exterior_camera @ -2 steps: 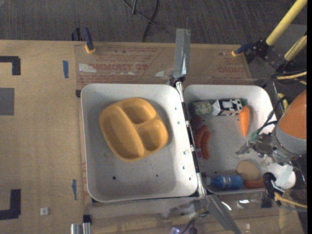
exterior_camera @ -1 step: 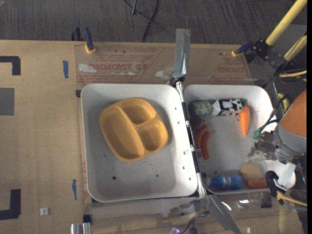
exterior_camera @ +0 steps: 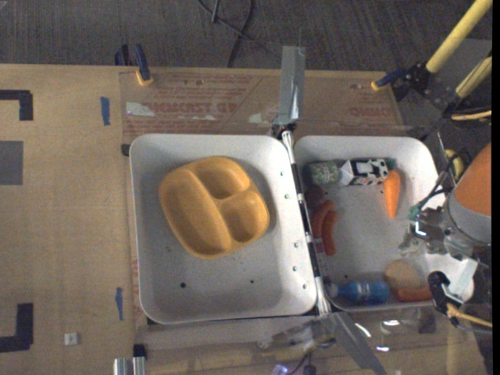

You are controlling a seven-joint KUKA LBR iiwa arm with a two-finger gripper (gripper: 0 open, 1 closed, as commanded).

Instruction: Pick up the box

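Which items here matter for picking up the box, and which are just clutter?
Job:
- box, black-and-white carton at the far end of the right bin
- end effector, at that bin's right edge

Clutter:
- carrot
- red sausages
- blue bottle
- green can
- yellow divided plate in the left bin

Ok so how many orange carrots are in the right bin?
1. The carrot lies upright near the far right corner of the right bin, just right of the box. The arm covers the bin's right edge, so another could be hidden.
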